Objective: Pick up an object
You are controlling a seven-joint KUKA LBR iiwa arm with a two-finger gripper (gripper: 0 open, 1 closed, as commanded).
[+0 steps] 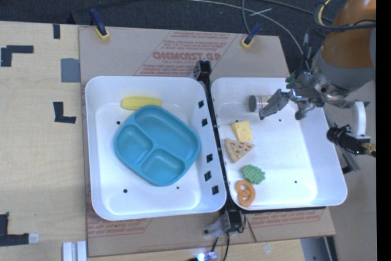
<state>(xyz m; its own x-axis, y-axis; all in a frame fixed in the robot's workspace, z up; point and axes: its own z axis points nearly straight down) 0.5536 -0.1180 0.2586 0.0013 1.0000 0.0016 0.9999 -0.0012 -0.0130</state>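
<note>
A: From the overhead camera, start with the arm. Where is it?

B: It enters from three o'clock. The gripper [285, 105] hangs over the upper part of the right bin [317, 150]. Two dark fingers [270, 106] are splayed apart with nothing between them, so I read it as spread wide and carrying nothing.

A: And what could it pick?

B: Nearest is a small dark-capped canister [258, 102] lying on its side at about nine o'clock from the gripper, just beside the left fingertip; I cannot tell whether they touch. Further toward seven o'clock sit a yellow cheese block [242, 130], a pizza slice [237, 149] just below it, then a green leafy piece [253, 175] and a pretzel [245, 192] near the bin's lower left corner.

A: The other bin?

B: The left bin [98, 150] holds a blue divided plate [157, 144], with a corn cob [141, 103] at its twelve o'clock, just beside the rim.

A: What could go wrong?

B: My guess is that the canister is the risk. Lying down, it would probably roll if a finger nudges its side rather than straddling it, and it could run toward the divider [209, 131] between the bins. The fingers also look tilted, so a closing pinch may skid off the rounded body. If it goes for the cheese instead, the pizza slice sits near enough that a wide approach might catch both or shove one away.
</note>
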